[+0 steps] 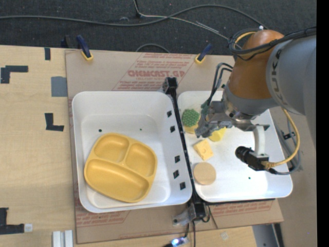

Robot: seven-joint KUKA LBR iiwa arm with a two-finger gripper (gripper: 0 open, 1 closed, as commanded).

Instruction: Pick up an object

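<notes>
The gripper (206, 129) hangs low in the right bin (267, 189), at twelve o'clock from the yellow cheese wedge (203, 150); its grip I cannot tell.

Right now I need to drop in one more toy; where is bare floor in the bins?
Left bin: a strip behind the yellow tray. Right bin: the near right corner, right of the tan disc. Crowded: around the green ball and cheese wedge, under the gripper.

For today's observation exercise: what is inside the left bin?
Inside the left bin lies a yellow divided plate, its three compartments holding nothing visible. What lies under the plate is covered.
</notes>
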